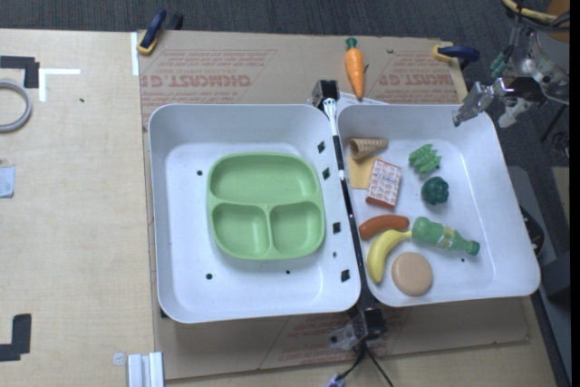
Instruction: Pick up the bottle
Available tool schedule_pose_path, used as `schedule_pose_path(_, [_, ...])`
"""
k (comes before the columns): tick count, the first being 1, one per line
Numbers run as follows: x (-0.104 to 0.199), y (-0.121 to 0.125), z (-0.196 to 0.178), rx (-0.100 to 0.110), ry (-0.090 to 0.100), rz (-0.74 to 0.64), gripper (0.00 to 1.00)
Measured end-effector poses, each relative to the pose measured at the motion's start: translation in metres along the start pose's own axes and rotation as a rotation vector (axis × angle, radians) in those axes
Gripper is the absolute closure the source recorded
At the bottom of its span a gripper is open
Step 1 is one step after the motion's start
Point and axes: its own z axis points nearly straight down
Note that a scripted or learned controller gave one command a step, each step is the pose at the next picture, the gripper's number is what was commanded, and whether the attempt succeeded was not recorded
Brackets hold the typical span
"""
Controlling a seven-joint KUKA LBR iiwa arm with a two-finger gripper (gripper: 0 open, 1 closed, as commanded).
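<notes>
Green bottle [445, 237] lies on its side low in the right bin [507, 195], touching the banana [384, 253] and just above a round bun [411, 273], while the gripper [485, 98] hangs well apart over that bin's far corner, carrying nothing, its grip state unreadable.

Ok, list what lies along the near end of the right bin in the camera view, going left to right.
Banana → round tan bun → green bottle, which lies on its side with its cap pointing right.
</notes>
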Motion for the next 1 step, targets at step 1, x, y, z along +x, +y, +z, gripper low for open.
schedule_pose_path(1, [-0.0002, 0.0005, -0.0098, -0.001, -0.002, -0.003, 1.0])
